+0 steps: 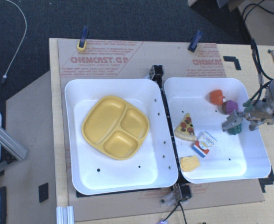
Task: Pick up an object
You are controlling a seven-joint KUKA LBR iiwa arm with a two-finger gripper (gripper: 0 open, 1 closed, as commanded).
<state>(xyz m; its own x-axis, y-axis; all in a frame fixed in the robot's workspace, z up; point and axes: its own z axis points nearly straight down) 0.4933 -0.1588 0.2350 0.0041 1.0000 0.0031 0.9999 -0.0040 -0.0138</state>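
**One gripper low over the right bin's far-right side**

Your gripper (235, 123) sits w/ its tip on a small teal object (235, 129) near the right wall; can't tell if the jaws grip it. Just up-left: purple piece (229, 107), orange ball (216, 96). Further left in the right bin (256, 164): pizza slice (186, 127), red-white-blue packet (204, 143), yellow chunk (189, 163). Left bin (76, 139) holds a yellow divided plate (115, 127).
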